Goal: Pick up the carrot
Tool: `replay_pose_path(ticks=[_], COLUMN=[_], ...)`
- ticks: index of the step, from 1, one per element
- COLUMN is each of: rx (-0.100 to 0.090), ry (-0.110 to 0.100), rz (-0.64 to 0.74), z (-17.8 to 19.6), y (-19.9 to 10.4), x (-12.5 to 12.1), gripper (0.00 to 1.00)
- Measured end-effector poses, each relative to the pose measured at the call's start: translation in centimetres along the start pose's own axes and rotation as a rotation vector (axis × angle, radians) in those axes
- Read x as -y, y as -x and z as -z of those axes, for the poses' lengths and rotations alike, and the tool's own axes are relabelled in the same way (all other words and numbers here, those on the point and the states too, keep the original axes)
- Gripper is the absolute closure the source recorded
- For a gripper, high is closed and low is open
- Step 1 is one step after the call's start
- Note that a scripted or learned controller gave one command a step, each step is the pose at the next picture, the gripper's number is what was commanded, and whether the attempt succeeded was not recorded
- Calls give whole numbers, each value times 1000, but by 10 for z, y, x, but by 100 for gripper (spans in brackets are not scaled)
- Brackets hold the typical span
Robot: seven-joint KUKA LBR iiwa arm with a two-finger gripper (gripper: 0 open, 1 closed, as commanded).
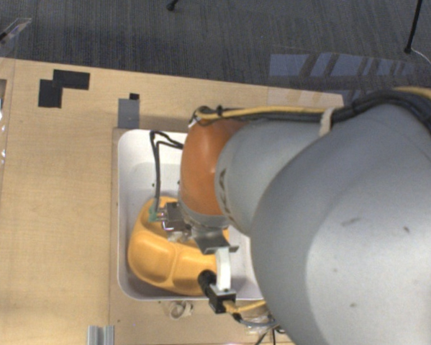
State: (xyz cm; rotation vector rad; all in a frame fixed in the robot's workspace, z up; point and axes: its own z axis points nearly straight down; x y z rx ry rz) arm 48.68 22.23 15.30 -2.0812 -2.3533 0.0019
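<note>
Camera view looks down on a white bin [127,200] set on the tabletop [47,217], and inside it, toward the near left corner, lies a large yellow-orange rounded thing [157,259] that I cannot tell to be the carrot or not. Over the bin hangs the grey arm [342,232] with its orange band [201,167], hiding most of the bin's inside. Whether the fingers are open or closed cannot be told.

Wooden bench [47,217] bears a white bin [127,200], set flat
</note>
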Motion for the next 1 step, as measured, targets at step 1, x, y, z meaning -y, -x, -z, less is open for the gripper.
replay_pose_path(ticks=[1], rx=[-2], ry=[5], rz=[-356], z=[31], y=[-3], x=[-24], gripper=[100])
